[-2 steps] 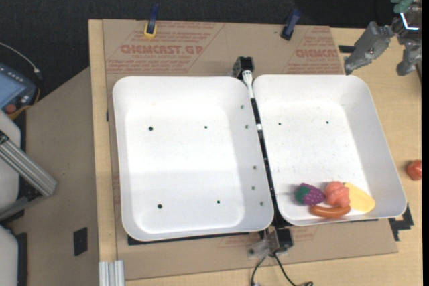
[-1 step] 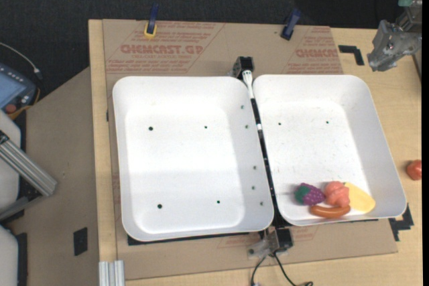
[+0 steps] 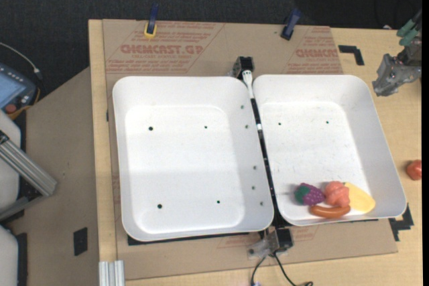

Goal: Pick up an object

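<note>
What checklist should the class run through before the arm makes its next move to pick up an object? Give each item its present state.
1. Objects to pick are present: ok. A purple grape bunch, an orange-red fruit, a yellow piece and a sausage lie in the right bin.
2. Objects separated for a clean grasp: not ok, they are clustered at the near corner.
3. Gripper above a target: not ok, it sits beyond the bin's far right corner.
4. Finger opening: cannot tell.
5. Gripper empty: cannot tell.

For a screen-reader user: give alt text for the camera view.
A purple grape cluster, red-orange fruit, yellow piece and orange sausage crowd the right white bin's near corner; the grey gripper hangs beyond its far right corner.
</note>
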`<act>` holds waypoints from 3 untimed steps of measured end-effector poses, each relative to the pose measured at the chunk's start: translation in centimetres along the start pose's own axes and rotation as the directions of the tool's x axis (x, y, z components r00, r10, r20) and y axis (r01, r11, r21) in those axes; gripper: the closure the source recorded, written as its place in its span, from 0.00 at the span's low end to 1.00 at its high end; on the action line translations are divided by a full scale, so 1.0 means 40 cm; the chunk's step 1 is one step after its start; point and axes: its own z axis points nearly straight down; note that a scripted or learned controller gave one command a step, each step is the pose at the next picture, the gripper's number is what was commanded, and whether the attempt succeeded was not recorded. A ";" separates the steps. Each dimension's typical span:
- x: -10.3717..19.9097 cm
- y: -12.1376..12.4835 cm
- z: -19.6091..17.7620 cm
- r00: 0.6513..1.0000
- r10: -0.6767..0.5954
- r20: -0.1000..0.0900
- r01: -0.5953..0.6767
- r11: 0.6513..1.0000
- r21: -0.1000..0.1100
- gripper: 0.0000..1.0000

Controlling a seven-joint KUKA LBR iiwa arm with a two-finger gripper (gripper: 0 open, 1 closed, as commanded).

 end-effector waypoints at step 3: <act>-0.241 -0.008 0.511 1.000 -0.012 -0.006 0.012 1.000 -0.001 1.00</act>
